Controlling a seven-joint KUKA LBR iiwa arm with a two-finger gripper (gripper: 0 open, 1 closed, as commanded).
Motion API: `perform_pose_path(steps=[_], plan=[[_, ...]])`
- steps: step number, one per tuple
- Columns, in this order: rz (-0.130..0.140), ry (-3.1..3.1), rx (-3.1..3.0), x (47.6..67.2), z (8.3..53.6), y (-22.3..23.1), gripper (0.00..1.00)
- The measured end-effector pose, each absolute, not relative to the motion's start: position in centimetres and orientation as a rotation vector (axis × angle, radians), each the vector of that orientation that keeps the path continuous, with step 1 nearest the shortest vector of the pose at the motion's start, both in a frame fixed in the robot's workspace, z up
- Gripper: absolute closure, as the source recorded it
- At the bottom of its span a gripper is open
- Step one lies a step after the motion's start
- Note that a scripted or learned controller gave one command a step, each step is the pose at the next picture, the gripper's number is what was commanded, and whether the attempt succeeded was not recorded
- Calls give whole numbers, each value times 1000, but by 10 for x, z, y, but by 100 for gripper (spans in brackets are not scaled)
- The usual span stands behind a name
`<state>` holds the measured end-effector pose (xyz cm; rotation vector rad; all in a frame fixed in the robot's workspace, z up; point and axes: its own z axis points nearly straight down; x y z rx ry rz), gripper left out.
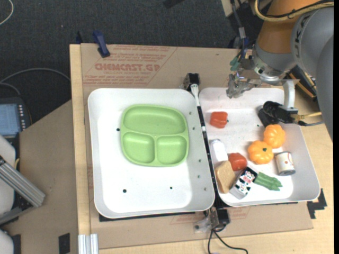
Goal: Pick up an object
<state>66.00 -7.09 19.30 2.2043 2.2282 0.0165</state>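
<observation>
Pincer: your gripper (237,91) hovers over the right bin's (310,187) far rim, nothing between its fingers; spread or pressed together, you cannot tell.
Left bin (100,142): a green divided plate (154,135) lies in it.
Nearest target: the red pepper (218,119) lies just below your gripper in the right bin, apart from its neighbours.
Look: small, glossy red, rounded.
Handling: likely a light, stiff plastic toy with a slippery skin; you should pinch across its widest middle.
Further right: white bottle (217,149), bread slice (224,175), cow-print carton (243,183), two orange pumpkins (267,144), a can (285,163).
</observation>
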Motion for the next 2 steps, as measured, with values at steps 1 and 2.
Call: perform_pose_path(steps=[1,2], plan=[[-1,2237,2215,607,185,49,100],[2,2229,2217,584,214,88,100]])
